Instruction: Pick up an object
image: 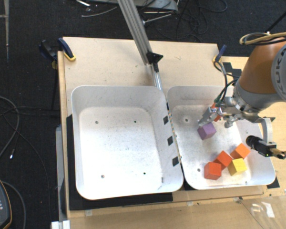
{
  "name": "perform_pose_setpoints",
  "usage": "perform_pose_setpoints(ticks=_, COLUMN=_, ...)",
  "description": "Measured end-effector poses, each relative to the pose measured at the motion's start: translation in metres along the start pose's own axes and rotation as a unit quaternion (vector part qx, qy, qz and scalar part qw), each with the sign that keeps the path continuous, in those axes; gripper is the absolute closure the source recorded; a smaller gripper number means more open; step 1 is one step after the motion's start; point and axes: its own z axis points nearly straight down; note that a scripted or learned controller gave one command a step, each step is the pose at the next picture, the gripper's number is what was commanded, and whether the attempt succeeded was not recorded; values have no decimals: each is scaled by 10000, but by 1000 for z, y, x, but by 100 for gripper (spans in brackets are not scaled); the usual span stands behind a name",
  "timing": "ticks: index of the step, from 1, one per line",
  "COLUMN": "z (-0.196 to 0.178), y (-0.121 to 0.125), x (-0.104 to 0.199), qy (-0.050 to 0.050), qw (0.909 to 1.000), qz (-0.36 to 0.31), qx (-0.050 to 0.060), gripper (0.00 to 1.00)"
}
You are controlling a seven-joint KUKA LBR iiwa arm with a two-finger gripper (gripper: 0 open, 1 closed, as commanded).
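Where pincer (213,114) blurs; purple cube (207,130) just beside

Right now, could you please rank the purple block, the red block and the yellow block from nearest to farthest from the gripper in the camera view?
From the gripper:
1. Purple block, just below it in the right bin.
2. Red block, toward the bin's front edge.
3. Yellow block, front right; close to the red block's distance, so these two are hard to separate.
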Motion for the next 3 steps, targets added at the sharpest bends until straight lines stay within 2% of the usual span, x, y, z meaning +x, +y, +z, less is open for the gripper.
perform_pose_setpoints(ticks=1, z=80, y=23, x=9, qy=-28, qw=10000, qz=12, qx=-52, gripper=0)
perform_pose_setpoints(ticks=2, z=69, y=23, x=9, qy=-21, qw=10000, qz=28, qx=-50, gripper=100)
perform_pose_setpoints(ticks=3, z=-25, y=26, x=94, qy=6, qw=10000, qz=-20, qx=-66, gripper=100)
